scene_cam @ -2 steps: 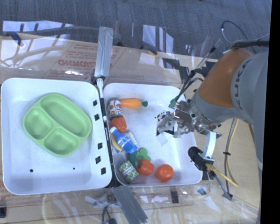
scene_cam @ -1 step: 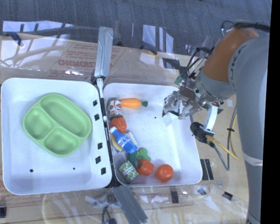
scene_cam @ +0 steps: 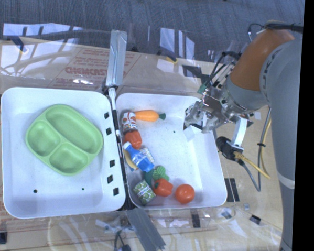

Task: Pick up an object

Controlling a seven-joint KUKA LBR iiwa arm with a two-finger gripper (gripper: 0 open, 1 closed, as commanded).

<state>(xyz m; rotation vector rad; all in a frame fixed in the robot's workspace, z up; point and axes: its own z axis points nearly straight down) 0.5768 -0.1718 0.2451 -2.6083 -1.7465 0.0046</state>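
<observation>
1. The left bin [scene_cam: 8,156] held a green divided plate [scene_cam: 64,138], lying toward its 10 o'clock side.
2. In the right bin [scene_cam: 202,161], toys lined the left wall: a carrot [scene_cam: 146,115] at 11 o'clock, a small can [scene_cam: 129,121] just beside it, a blue bottle [scene_cam: 142,158] lower down.
3. At 6 o'clock lay a green carton [scene_cam: 143,192], a tomato [scene_cam: 184,193] and a red fruit [scene_cam: 163,187], close together.
4. The gripper [scene_cam: 195,124] hung at the bin's 2 o'clock corner, well apart from the toys; whether its fingers were open could not be told, and nothing showed between them.
</observation>
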